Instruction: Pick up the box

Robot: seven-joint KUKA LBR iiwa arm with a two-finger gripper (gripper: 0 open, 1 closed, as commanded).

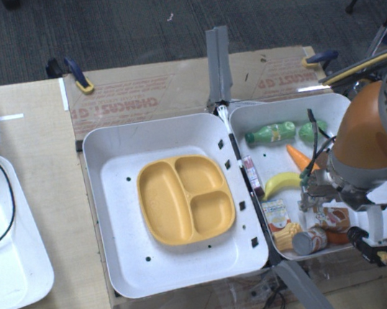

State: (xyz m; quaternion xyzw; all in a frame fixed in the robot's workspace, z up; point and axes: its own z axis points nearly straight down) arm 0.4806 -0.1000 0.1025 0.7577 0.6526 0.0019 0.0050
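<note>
Arm low over the right bin (281, 108), gripper (315, 203) just above the box (277, 220) by the banana (281, 184), grip state impossible to tell, yellow divided plate (186, 198) in the left bin (106, 200)

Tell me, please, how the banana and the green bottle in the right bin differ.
The banana is yellow and curved; the green bottle is green and straight. The bottle lies near the right bin's far wall, while the banana lies nearer the middle, closer to the claw. Both lie flat in the same bin.
</note>
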